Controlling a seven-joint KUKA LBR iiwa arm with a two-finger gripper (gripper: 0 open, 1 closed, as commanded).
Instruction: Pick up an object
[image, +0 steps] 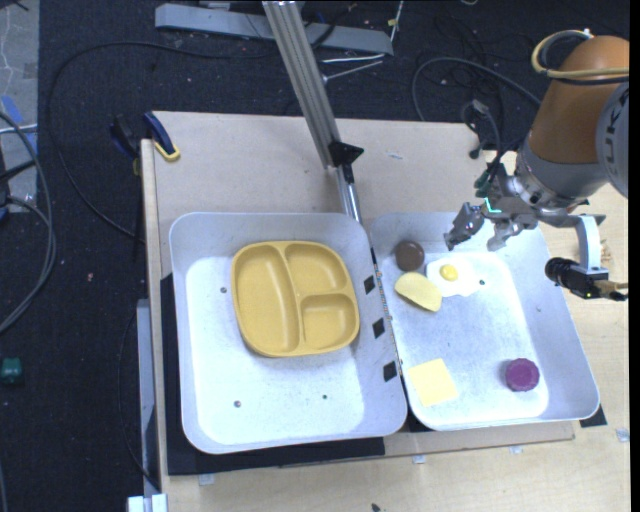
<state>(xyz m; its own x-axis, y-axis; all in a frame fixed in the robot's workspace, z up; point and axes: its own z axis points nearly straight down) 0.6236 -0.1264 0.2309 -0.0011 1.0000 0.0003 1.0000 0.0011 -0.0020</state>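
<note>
The right bin (560, 330) holds several small things: a brown round piece (408, 254), a fried egg (455, 276), a pale yellow wedge (418, 292), a flat yellow square (432, 381) and a purple round piece (521, 375). My gripper (485, 229) hangs over the bin's far edge, just above and right of the egg. Its two fingers (463, 226) stand apart with nothing between them.
A yellow divided tray (296, 298) lies in the left bin (200, 400). A slanted metal pole (312, 90) runs down to the join between the bins. A blue and yellow clamp (160, 138) sits at the bench's far left corner.
</note>
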